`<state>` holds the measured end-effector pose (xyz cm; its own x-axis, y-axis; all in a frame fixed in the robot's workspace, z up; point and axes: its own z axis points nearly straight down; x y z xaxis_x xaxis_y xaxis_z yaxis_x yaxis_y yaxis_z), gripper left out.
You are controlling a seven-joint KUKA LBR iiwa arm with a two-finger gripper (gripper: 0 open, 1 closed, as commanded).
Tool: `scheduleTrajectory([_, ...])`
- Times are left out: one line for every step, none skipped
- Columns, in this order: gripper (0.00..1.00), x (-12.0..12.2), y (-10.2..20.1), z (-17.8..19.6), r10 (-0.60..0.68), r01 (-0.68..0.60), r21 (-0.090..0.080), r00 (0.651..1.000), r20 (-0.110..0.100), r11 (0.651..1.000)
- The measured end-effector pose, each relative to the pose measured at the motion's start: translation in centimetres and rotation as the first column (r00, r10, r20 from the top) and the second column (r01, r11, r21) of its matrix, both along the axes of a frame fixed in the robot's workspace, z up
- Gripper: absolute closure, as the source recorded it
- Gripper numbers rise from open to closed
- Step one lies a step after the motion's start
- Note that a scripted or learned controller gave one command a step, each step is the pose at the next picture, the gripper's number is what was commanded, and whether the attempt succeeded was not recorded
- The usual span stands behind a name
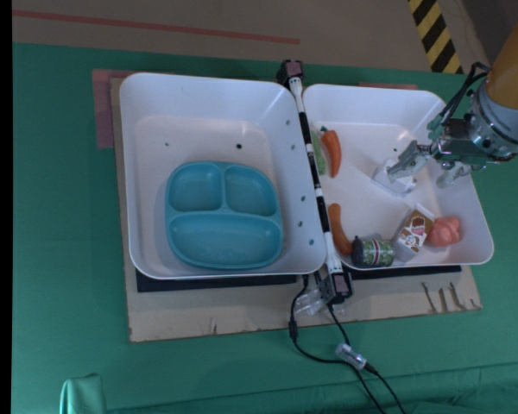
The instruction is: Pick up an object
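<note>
My gripper (425, 169) hangs over the right part of the right bin (382, 102), reaching in from the right with its fingers (402, 160) spread open and nothing between them. Below it, along the bin's front edge, lie a pink toy (445, 229), a small printed carton (412, 235) and a dark can (373, 251) on its side. An orange carrot (331, 150) lies by the bin's left wall, and a second orange piece (337, 228) lies lower along that wall.
The left bin (155, 93) holds a blue divided plate (224, 214). A black-and-white bar (309, 158) runs between the bins. Cables (328, 335) trail over the green cloth in front. Cardboard lies under both bins.
</note>
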<state>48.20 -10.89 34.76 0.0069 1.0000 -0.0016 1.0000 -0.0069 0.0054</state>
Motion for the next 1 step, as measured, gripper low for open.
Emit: scheduleTrajectory([0.00, 8.38, -2.02, -4.28, -0.001, 0.001, -0.005, 1.000, 0.006, 1.000])
